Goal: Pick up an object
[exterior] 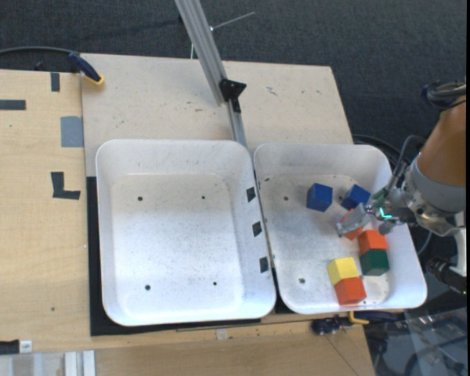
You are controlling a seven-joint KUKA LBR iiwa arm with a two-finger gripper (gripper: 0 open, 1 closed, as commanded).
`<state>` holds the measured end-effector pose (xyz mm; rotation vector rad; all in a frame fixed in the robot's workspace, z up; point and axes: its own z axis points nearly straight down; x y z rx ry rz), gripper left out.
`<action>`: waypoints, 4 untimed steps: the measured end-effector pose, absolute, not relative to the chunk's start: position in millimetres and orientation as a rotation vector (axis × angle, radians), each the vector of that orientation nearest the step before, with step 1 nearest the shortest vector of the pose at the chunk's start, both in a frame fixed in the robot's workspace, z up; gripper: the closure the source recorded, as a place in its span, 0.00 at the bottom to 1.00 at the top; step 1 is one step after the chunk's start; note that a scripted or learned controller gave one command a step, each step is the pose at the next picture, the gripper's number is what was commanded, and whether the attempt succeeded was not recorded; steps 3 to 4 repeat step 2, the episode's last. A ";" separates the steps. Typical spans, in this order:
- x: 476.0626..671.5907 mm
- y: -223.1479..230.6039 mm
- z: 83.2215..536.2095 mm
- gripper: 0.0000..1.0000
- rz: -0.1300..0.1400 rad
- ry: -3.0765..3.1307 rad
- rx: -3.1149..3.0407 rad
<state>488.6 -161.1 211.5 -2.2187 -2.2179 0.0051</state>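
Where the gripper dips into the right bin, centre-right of the frame, an orange block lies touching it on its lower-right side, a dark blue block just above. Whether its fingers are open or closed I cannot tell

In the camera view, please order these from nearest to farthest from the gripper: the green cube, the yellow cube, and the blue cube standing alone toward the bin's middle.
Measured from the gripper:
1. Green cube, just below it near the right bin's right wall.
2. Yellow cube and lone blue cube: too close to call. Yellow lies below, blue up-left.
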 end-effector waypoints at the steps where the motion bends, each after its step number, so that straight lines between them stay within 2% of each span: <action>1: 489.5 -161.0 213.2 0.00 0.002 -2.222 -2.219; 2: 488.1 -160.4 169.8 0.00 0.005 -2.218 -2.218; 4: 488.1 -160.4 169.8 0.00 0.005 -2.218 -2.218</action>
